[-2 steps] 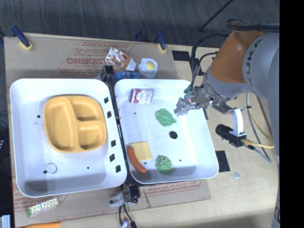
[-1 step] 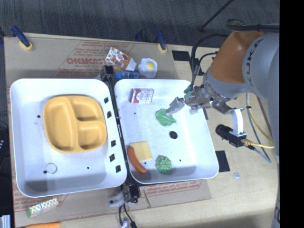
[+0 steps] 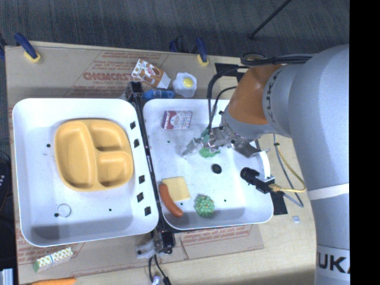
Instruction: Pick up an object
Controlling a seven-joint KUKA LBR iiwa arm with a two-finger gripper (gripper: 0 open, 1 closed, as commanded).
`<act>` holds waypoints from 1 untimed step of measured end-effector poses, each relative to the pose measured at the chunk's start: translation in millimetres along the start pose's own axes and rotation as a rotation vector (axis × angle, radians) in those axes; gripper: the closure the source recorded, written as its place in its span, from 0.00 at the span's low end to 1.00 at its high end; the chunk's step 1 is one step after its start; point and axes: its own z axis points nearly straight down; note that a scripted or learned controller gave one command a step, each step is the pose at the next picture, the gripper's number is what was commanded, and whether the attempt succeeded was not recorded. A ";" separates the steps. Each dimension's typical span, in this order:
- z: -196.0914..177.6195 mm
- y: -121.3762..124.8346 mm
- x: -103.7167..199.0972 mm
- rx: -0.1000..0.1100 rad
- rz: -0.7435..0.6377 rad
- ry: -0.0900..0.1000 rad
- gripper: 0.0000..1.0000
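My gripper (image 3: 196,146) is low over the middle of the right bin (image 3: 255,209), pointing left. A small green object (image 3: 208,152) lies right under or against it; whether it is gripped cannot be made out. A red and white carton (image 3: 177,119) lies at the back of this bin. Near the front lie a yellow block (image 3: 176,189), an orange sausage (image 3: 171,200) and a green bumpy ball (image 3: 204,205). A small black disc (image 3: 217,169) sits just right of centre.
The left bin (image 3: 29,177) holds a yellow divided tray (image 3: 94,153). Behind the bins, on the cardboard, are a small printed box (image 3: 146,72), a blue item (image 3: 158,94) and a yellow and white item (image 3: 185,84). The arm's orange band (image 3: 252,100) overhangs the right bin's back right.
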 end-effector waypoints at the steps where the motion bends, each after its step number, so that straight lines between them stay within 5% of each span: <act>1: -9.6 -0.1 -0.1 0.003 -0.004 0.000 1.00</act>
